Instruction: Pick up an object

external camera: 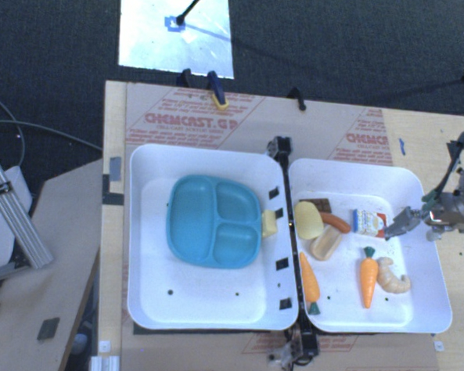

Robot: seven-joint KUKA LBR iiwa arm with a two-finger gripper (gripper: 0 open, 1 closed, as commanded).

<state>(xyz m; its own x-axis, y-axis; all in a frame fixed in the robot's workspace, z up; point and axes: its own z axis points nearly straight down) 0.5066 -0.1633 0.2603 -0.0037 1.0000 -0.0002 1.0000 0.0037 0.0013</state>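
White plastic, two shallow bins side by side on a bench. Camera view, left bin: one blue divided tray near the middle and a small yellow block against the right wall. Right bin: a yellow rounded piece, a brown block behind it, a sausage, a tan bar, a small printed packet, a shrimp and two toy carrots. Gripper sits low over the bin's right-hand part, just beside the packet, nothing seen between its fingers; whether they stand apart or together cannot be told. Step judged: approach, no grasp made. Likeliest target: the packet, or the upright carrot below it, which lies mid-bin toward the front edge, long axis front to back, green top toward the rear wall, tip toward the front. Other carrot lies along the left wall, green end frontward. Next move calls for descent squarely across the chosen item's short axis.
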